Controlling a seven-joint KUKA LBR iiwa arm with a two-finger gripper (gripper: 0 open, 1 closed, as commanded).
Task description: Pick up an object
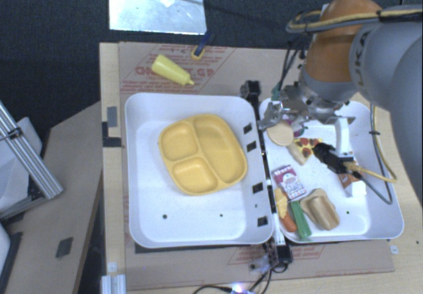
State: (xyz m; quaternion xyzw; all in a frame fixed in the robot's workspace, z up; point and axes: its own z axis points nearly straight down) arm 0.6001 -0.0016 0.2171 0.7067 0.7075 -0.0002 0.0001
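Yellow divided tray (pixel 201 154) sits in the left bin (pixel 142 154). Right of it, the right bin (pixel 380 217) holds a tan round piece (pixel 280 134), pizza slice (pixel 304 148), small carton (pixel 289 181) and bread piece (pixel 320 210) (all loose). Gripper (pixel 285 114) hangs just above the tan round piece; nothing seen held. Yellow bottle (pixel 170 69) lies behind the tray, off the bins.
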